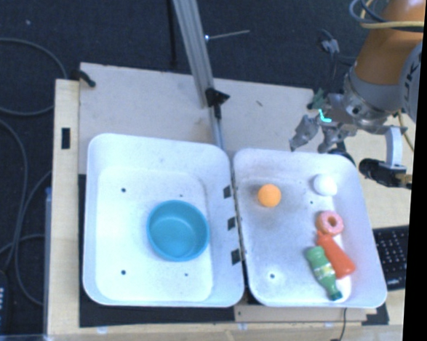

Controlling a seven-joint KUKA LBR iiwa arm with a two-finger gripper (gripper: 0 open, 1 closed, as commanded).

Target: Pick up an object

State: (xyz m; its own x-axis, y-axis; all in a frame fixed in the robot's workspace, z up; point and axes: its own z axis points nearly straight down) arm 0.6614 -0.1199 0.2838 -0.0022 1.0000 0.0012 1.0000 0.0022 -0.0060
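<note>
Five small things lie in the right bin [272, 170]: an orange ball [269, 195] near its left wall, a white ball [324, 185] toward its far right corner, a pink ring [331, 224], an orange piece [338, 258] and a green bottle [323, 269] along its right side. From the camera view, my jaws [320, 136] hang spread and empty above the far rim. I judge this the approach step; next I must descend over one object.

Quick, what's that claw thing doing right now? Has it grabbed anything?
Gripper: jaws open, holding nothing, above the right bin's far edge.
</note>
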